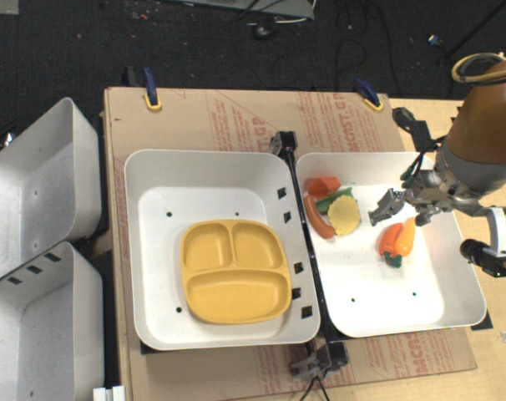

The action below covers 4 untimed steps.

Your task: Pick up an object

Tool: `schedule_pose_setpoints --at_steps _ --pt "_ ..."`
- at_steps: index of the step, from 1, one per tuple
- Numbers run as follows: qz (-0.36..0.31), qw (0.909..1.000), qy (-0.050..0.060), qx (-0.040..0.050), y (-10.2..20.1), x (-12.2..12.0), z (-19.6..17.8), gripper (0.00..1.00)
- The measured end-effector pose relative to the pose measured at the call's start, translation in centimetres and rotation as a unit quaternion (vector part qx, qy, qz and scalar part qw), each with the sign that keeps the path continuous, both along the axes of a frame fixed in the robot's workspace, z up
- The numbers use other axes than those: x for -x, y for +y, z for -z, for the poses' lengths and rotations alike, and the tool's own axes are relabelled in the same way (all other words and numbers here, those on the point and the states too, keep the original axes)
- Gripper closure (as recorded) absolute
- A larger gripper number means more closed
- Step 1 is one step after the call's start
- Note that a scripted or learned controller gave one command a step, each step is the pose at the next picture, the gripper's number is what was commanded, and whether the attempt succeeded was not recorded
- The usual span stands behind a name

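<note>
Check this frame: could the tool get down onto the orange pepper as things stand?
Probably yes. The tool hangs just beside the orange pepper, which lies apart from the other food with nothing over it.

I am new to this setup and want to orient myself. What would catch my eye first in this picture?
First, the yellow divided plate, alone in the left bin. Next, the bright toy food in the right bin: an orange pepper near the middle, and a small pile of red, green and pale yellow pieces by its left wall. The gripper hovers just above the pepper, apart from it.
</note>
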<state>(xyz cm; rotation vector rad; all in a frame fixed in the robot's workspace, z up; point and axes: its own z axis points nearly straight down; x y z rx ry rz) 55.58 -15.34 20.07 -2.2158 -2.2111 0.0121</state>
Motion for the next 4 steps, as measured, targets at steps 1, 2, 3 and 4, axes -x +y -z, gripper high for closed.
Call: schedule_pose_setpoints --at_steps 1,2,3,4 --pt "-0.002 1.0000 -0.006 0.0011 0.0 -0.3 -0.7 0.00" --pt "-0.001 1.0000 -0.004 0.0007 0.4 -0.8 5.5 0.00" --pt "0.000 0.9999 -0.012 0.0051 0.2 -1.1 10.3 0.00" --pt "0.000 0.9998 -0.018 0.0067 0.1 -1.4 8.8 1.00"
